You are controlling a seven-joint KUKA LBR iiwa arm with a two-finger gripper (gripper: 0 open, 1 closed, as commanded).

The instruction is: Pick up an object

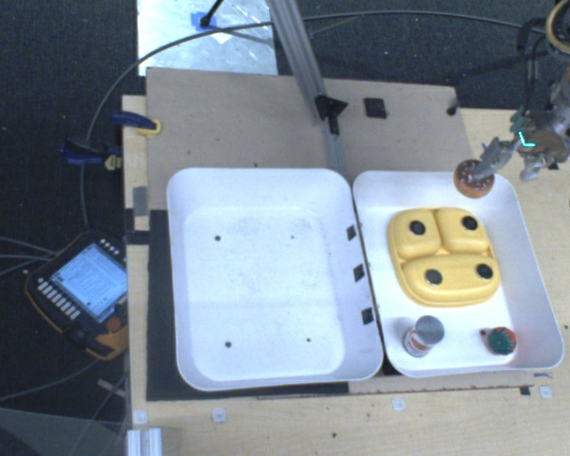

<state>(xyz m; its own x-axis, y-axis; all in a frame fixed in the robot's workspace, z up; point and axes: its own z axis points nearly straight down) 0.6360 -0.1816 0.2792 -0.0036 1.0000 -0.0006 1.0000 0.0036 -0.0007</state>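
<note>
Grey metal of the arm is cut off at the frame's right edge, so little beyond the wrist shows. Its claw (pixel 509 154) hangs over the bench's far right corner, by the right bin's (pixel 541 283) far rim; whether it is released or clenched cannot be told. A small brown round object (pixel 474 178) sits at that rim, just beside the claw, too blurred to name. Inside lie a yellow moulded piece (pixel 444 256), a grey-capped cylinder (pixel 423 335) and a green-and-orange object (pixel 500 340) near the front edge. The left bin (pixel 185 283) offers broad open floor.
</note>
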